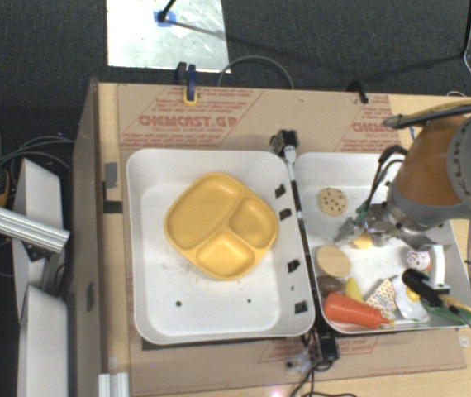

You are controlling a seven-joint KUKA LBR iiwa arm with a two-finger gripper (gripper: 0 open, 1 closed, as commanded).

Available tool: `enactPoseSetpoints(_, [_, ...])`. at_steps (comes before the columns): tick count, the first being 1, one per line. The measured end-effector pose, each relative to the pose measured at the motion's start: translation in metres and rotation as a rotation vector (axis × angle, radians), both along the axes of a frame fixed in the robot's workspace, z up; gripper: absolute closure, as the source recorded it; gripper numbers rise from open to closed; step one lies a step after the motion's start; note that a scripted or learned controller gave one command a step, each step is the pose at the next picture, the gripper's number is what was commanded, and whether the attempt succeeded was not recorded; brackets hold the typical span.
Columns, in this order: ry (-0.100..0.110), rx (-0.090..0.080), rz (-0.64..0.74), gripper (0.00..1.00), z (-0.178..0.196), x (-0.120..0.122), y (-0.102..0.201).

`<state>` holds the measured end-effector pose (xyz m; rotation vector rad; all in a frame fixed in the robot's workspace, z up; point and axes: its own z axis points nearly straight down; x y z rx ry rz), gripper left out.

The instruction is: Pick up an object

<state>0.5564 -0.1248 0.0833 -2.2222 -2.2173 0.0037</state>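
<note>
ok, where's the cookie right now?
The cookie lies in the right bin, near its upper left corner, just right of the divider between the bins and up-left of the gripper.

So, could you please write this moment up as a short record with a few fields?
left bin: holds a yellow divided plate, lying flat near the middle
right bin: holds a cookie, a tan round piece, an orange carrot and other small items crowded at the near end
arm: reaches in from the right, over the right bin
gripper: low over the right bin, beside the tan round piece; grasp cannot be judged
</note>
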Motion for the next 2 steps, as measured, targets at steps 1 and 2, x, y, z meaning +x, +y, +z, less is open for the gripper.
enactPoseSetpoints(1, [-0.007, 0.000, 0.004, 1.00, 0.012, 0.004, 0.002])
enactPoseSetpoints(2, [-0.017, 0.001, 0.014, 1.00, 0.107, 0.038, 0.065])
